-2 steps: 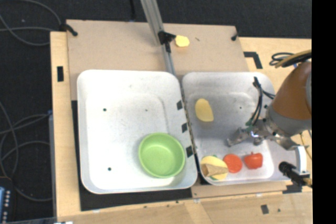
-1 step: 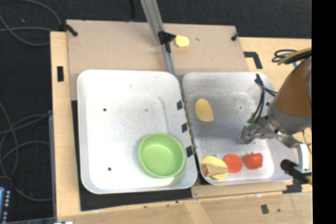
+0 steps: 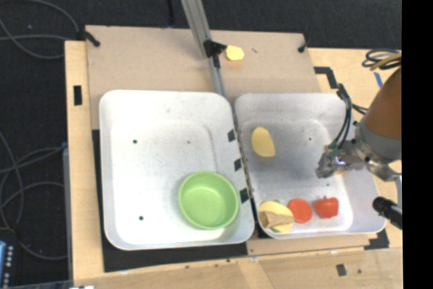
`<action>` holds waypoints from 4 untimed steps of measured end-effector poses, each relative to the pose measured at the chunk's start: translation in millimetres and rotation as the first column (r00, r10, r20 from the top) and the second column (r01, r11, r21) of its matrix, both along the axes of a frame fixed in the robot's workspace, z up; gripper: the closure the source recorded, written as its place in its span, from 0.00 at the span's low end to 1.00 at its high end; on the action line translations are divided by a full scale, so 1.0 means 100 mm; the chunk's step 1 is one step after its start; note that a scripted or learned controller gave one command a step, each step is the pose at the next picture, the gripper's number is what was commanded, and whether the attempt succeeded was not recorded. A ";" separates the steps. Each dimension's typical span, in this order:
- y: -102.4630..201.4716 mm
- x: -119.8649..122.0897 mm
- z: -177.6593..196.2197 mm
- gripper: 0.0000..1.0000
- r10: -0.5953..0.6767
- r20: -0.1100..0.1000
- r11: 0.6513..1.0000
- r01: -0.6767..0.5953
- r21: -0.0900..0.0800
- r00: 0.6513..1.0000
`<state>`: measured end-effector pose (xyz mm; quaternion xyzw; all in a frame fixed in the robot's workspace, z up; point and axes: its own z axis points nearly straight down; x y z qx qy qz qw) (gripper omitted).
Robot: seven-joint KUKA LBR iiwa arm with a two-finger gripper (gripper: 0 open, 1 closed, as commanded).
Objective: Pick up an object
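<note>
The right bin (image 3: 291, 112) holds a yellow lemon-like object (image 3: 263, 142) near its left wall. Along its front edge lie a yellow and tan object (image 3: 276, 216), an orange-red round object (image 3: 300, 210) and a red pepper-like object (image 3: 327, 207). A green bowl (image 3: 208, 199) sits at the front right of the left bin (image 3: 149, 125). My gripper (image 3: 329, 166) hangs over the right side of the right bin, above and behind the red object, apart from all of them. Nothing shows between its fingers.
A small yellow object (image 3: 235, 53) lies on the bench behind the bins, beside a slanted metal pole (image 3: 193, 3). The arm's orange band (image 3: 387, 108) is at the right edge. Cables lie on the dark floor at left.
</note>
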<state>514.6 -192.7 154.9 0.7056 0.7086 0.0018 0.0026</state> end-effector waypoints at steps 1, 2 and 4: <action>-0.07 -0.04 0.48 1.00 0.000 0.001 1.000 0.000 -0.001 1.000; -0.12 -0.04 1.12 1.00 0.000 0.003 1.000 0.000 -0.003 1.000; 0.77 0.40 0.91 1.00 0.002 -0.007 1.000 -0.002 0.001 1.000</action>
